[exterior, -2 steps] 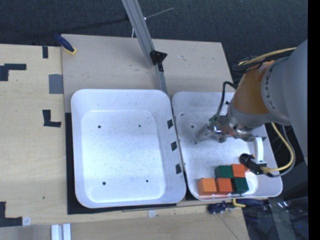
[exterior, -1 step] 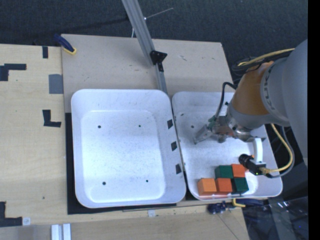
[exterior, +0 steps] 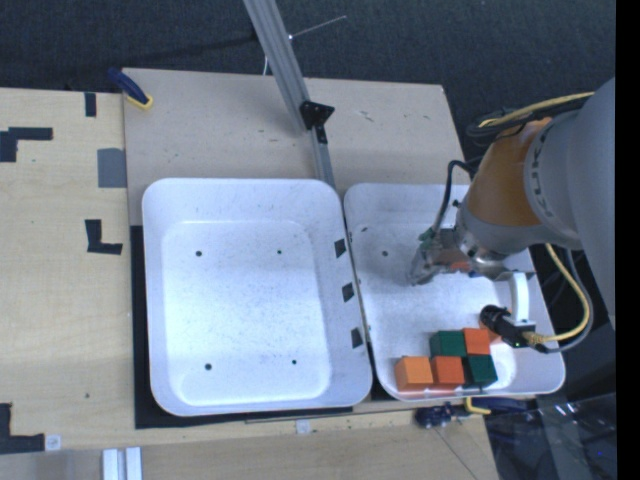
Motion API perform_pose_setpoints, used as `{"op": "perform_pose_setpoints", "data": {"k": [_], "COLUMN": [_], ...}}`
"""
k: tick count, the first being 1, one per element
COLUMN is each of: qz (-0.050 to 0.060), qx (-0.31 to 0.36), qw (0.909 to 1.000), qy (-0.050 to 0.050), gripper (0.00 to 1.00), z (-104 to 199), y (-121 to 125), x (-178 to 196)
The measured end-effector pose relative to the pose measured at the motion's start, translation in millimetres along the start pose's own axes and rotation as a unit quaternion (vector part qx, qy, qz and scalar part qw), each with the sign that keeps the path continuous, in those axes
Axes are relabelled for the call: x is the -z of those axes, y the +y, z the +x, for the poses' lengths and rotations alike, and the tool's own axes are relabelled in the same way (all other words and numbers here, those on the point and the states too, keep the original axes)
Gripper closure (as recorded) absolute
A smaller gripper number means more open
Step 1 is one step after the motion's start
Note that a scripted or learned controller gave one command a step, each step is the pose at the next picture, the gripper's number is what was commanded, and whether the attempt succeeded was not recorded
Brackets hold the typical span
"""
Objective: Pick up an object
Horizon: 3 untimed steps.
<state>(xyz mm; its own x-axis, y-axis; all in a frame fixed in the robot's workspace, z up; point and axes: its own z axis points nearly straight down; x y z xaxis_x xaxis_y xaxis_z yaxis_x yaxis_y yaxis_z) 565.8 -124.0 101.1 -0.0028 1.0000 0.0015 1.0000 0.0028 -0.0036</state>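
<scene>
Pincer [exterior: 432, 261] low in right bin [exterior: 390, 218], grip state unclear; blocks [exterior: 450, 358] lie toward bin's near corner.

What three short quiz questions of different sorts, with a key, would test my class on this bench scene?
1. True or false: the blocks lie in the bin nearest the arm.
2. Which colours are the blocks? A red and blue, B orange and green, C yellow and black.
3. Fill in: the tool hangs over the ___ bin, apart from the blocks.

Key: 1 true; 2 B; 3 right.
</scene>
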Motion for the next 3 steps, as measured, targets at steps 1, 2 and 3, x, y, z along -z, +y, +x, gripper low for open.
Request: {"op": "perform_pose_setpoints", "data": {"k": [1,2,3], "qz": [-0.003,-0.004,-0.004], "qx": [-0.001,-0.001,0.0], "qw": [1.0,1.0,1.0], "qy": [-0.001,-0.001,-0.001], "gripper": [1.0,1.0,1.0], "z": [-8,-7,-7], "y": [1,2,3], "x": [46,110,157]}}
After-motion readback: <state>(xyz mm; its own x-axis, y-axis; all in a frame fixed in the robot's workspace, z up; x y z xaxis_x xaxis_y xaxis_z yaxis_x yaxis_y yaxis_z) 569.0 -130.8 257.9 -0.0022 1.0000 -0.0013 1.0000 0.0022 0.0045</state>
